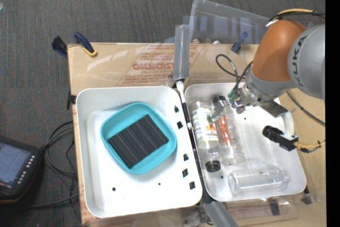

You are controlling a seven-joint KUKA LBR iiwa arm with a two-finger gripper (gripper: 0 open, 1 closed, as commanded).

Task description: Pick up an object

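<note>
Hand low in right bin, grip unreadable. Beneath it, bottles lying lengthwise front to back; clear bottle crosswise near front. Left bin: teal tray.

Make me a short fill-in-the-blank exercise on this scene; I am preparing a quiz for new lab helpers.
1. The turquoise tray lies in the ____ bin.
2. The dark ridged slab rests ____ the turquoise tray.
3. The clear bottles lie in the ____ bin.
4. The band above the arm's wrist is ____.

Missing words: left; inside; right; orange
</note>
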